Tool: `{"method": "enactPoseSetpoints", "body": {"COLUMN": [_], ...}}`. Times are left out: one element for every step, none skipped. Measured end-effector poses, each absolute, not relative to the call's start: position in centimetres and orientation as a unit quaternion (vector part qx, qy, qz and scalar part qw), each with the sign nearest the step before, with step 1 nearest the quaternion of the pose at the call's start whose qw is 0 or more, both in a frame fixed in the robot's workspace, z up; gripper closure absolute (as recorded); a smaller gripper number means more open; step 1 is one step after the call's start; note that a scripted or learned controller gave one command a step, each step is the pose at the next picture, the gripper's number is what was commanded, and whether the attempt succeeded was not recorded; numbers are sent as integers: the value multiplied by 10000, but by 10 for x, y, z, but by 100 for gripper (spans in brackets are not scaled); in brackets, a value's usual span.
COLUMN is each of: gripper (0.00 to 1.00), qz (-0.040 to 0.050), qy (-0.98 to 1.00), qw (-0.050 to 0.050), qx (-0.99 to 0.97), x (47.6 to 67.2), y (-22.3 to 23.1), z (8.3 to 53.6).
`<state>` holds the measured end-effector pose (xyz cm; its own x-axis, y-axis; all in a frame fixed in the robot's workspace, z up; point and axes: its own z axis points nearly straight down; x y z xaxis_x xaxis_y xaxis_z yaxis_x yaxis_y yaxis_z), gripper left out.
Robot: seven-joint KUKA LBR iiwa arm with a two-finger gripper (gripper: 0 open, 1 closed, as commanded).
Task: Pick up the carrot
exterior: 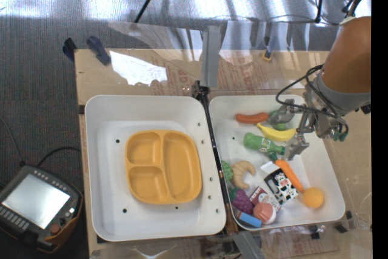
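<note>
The carrot (290,174) is a small orange stick lying slantwise in the right bin (330,176), between a cow-print milk carton (280,184) and the bin's right wall. My gripper (288,133) hangs over the bin's upper middle, up and left of the carrot. It is open. One grey finger (296,147) points down to just above the carrot's upper end, and the other (280,116) is near the yellow banana (274,131). Nothing is held between them.
The right bin also holds a red sausage (251,118), a green bottle (262,142), a croissant (243,173), purple grapes (242,201), a peach (264,212) and an orange ball (313,198). A yellow divided plate (162,166) lies in the left bin (100,130).
</note>
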<state>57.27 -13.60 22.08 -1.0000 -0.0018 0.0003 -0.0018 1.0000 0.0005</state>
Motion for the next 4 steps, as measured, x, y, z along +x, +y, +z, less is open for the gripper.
{"method": "enactPoseSetpoints", "body": {"gripper": [0,0,0,0], "qz": [25,19,50,62], "qy": [-9999,-9993,-9996,-9983], "qw": [-142,-189,-122,-186], "qx": [-18,-319,-266,550], "x": [570,546,560,567], "y": [-184,-196,-185,-206], "z": [115,105,104,106]}}
